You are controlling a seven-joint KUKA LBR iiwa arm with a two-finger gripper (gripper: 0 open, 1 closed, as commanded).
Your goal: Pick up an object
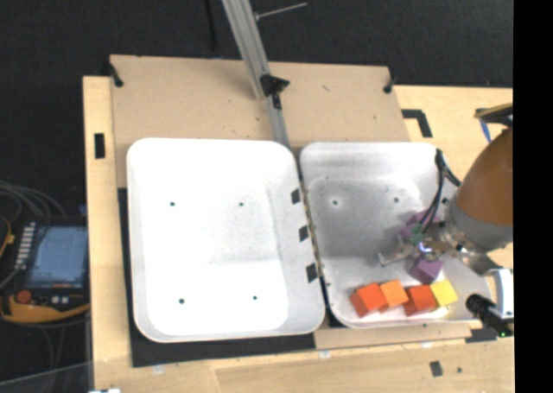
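Observation:
In the right bin (363, 184) a row of small blocks lies along the near wall: a red-orange block (370, 299), an orange block (395, 293), another red-orange block (421, 299) and a yellow block (444, 293). Just behind the row sits a purple block (425, 269). My gripper (421, 247) hangs low over the bin's right side, directly above and touching or nearly touching the purple block. The arm's orange band (488, 184) and wrist hide the bin's right wall. I see nothing lifted off the bin floor.
The left bin (212, 236) lies beside the right one, with a divider edge and black clips (304, 231) between them. A slanted metal post (246, 28) rises behind the bins. A teach pendant (52, 262) rests off the bench's left edge.

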